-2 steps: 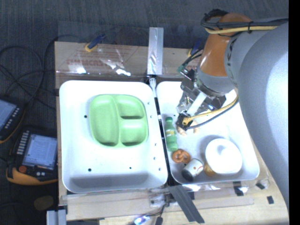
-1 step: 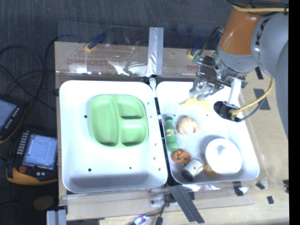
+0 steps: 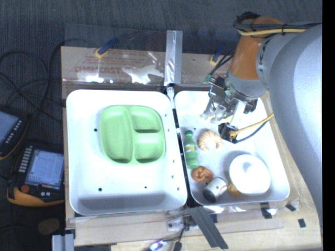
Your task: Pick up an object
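Note:
My gripper (image 3: 214, 114) hangs over the back part of the right bin (image 3: 280, 184), its fingers apart with nothing between them. Just in front of it lies a tan shell-shaped pastry (image 3: 209, 139). A small green bottle (image 3: 190, 149) lies along the bin's left wall. Nearer the front sit a glazed brown doughnut (image 3: 201, 174), a small white and dark cup on its side (image 3: 213, 187) and a round white bowl turned over (image 3: 249, 173).
The left bin (image 3: 84, 192) holds a green divided plate (image 3: 132, 133). A yellow cable (image 3: 251, 125) loops from the wrist over the right bin. Crumpled clear plastic (image 3: 125, 67) lies behind the bins. Tablets and cables lie off the bench at the left.

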You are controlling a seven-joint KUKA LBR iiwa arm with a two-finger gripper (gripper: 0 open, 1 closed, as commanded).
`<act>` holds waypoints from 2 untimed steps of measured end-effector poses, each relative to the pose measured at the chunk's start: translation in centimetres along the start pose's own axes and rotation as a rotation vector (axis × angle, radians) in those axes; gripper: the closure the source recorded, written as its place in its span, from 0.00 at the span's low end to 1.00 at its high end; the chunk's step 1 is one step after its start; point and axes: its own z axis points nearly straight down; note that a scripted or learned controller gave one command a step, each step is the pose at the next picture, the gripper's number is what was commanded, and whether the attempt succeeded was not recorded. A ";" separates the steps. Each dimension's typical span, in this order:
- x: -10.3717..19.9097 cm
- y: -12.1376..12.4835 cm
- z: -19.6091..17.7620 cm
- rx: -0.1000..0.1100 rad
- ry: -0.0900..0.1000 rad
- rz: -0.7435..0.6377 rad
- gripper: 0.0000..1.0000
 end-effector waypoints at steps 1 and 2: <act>3.2 -2.7 0.0 0.000 0.001 -0.030 1.00; 3.4 -1.5 0.0 0.001 0.000 0.648 1.00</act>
